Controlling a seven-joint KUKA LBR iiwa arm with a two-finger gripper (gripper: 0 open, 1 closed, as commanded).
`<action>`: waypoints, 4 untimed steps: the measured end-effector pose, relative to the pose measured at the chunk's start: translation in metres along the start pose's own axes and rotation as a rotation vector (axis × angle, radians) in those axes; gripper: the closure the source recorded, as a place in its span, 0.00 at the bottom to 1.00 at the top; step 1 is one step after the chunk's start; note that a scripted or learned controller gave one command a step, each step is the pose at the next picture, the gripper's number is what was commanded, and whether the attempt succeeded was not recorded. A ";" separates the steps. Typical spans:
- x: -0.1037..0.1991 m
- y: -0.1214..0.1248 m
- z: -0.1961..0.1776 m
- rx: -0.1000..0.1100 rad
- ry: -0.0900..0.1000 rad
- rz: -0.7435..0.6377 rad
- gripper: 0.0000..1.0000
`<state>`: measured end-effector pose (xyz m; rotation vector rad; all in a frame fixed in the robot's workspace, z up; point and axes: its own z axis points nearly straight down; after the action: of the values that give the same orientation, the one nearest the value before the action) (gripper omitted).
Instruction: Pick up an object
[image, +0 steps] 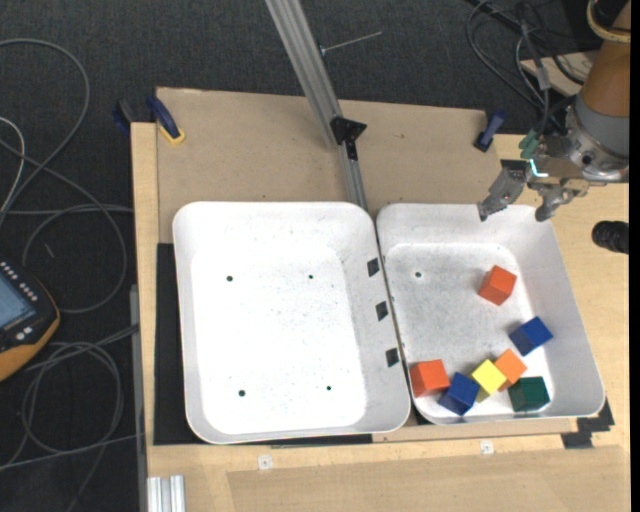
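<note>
My tool (521, 203) hangs spread and empty at the right bin's (440, 225) twelve o'clock rim; I'd drop toward five o'clock onto the lone orange cube (497, 285) — clear of the crowded corner.

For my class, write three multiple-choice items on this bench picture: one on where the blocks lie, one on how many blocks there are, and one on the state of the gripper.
1. Where do the blocks lie?
A. In the left bin
B. In the right bin
C. On the bare bench

2. How many blocks are there?
A. Four
B. Ten
C. Seven

3. What is the gripper doing?
A. It hangs open above the bin's far rim, holding nothing
B. It is shut on a block
C. It rests on the floor of the left bin

Answers:
1. B: every block, such as the lone orange block, sits in the right bin.
2. C: two orange, one more orange by the yellow block, two blue and the green block make seven.
3. A: the gripper has its fingers spread, nothing between them, above the far rim.
</note>
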<state>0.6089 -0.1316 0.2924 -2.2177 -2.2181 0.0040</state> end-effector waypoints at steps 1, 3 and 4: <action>0.000 0.001 -0.003 -0.005 -0.001 -0.001 0.00; 0.002 0.001 0.103 0.000 0.000 0.000 0.00; 0.006 0.010 0.154 0.001 0.000 -0.001 0.00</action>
<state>0.6182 -0.1251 0.1379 -2.2159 -2.2192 0.0048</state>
